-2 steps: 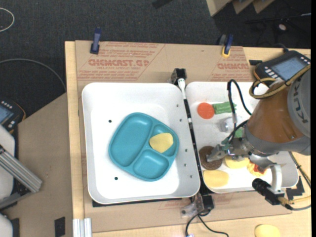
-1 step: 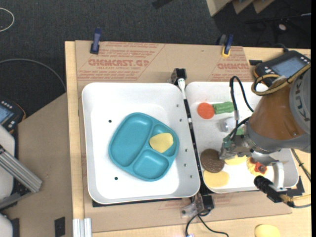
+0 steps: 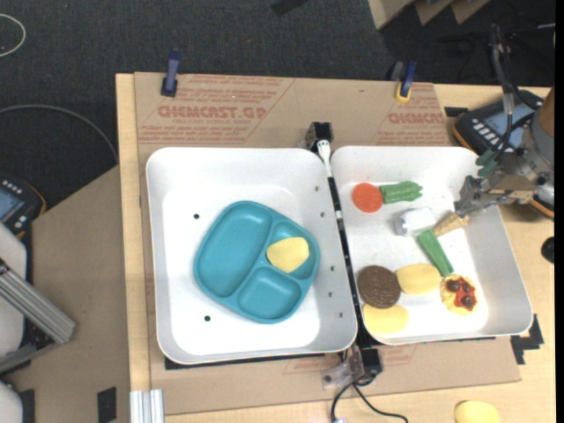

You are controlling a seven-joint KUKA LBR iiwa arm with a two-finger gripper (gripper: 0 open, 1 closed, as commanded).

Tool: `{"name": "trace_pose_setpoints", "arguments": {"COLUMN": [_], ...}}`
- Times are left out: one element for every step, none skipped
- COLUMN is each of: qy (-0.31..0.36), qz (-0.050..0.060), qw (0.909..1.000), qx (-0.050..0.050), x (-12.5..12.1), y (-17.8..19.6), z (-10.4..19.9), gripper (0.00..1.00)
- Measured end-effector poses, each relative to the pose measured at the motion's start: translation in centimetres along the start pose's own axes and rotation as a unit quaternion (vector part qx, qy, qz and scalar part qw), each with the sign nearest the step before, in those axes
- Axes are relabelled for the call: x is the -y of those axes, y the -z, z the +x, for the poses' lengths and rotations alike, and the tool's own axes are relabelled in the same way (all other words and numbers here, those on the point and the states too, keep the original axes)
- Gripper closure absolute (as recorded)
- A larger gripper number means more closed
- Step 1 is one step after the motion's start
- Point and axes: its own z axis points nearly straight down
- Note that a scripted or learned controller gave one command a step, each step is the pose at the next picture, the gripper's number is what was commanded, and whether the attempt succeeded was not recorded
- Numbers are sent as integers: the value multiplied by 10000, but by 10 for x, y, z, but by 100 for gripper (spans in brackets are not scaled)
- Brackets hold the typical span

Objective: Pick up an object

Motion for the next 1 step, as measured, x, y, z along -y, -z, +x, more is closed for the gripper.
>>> {"name": "trace_pose_setpoints", "arguments": {"qy": [-8], "qz": [114], "qw": [9999], "qx": [-28], "x": [21], "y": [-18], "z": [5], "gripper": [100]}}
